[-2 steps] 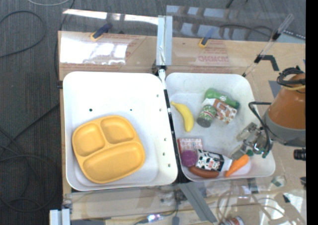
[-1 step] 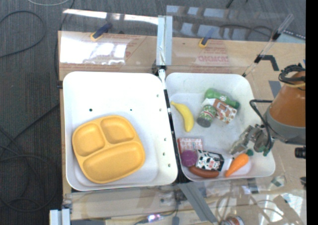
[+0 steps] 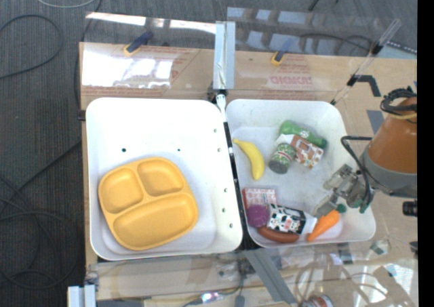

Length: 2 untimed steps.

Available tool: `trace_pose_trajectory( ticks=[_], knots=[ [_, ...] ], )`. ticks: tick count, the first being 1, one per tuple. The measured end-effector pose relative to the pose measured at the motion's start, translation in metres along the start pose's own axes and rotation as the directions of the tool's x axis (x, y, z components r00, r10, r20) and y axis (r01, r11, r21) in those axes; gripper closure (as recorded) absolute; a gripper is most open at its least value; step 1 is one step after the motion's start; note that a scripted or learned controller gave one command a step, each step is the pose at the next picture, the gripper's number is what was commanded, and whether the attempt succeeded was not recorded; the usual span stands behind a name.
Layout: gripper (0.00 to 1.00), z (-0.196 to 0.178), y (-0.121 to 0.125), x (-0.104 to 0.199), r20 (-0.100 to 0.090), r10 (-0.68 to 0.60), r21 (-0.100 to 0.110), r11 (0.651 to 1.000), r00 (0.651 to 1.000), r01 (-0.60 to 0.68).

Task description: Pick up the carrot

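Note:
The orange carrot [image 3: 324, 225] lies at a slant in the front right corner of the right bin [image 3: 339, 119], its green top pointing up and right. My gripper [image 3: 334, 192] hovers just above and to the right of that leafy end, over the bin's right side. Its two metal fingers [image 3: 338, 179] stand apart, open, and nothing sits between them. The arm's orange band [image 3: 399, 146] is beyond the bin's right rim.
Left of the carrot lie a cow-patterned carton [image 3: 285, 219], a brown sausage [image 3: 278, 235] and a pink packet [image 3: 260, 205]. Farther back are a banana [image 3: 252, 158], a green can [image 3: 283, 158] and a red-and-white box [image 3: 308, 152]. A yellow divided plate [image 3: 147, 202] sits in the left bin [image 3: 135, 116].

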<state>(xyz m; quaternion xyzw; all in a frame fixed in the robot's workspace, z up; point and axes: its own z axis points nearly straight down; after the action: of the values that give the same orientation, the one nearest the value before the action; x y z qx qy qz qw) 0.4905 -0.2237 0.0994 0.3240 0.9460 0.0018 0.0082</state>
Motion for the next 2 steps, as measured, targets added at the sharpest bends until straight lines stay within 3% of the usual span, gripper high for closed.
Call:
trace_pose_trajectory(
  ticks=[1,2],
  knots=[
    [1.00,-0.0079,0.0013,-0.0004,-0.001,0.000,-0.002,1.000,1.000,0.000],
    [0.00,-0.0079,0.0013,-0.0004,-0.001,0.001,-0.002,1.000,1.000,-0.001]
  ],
)
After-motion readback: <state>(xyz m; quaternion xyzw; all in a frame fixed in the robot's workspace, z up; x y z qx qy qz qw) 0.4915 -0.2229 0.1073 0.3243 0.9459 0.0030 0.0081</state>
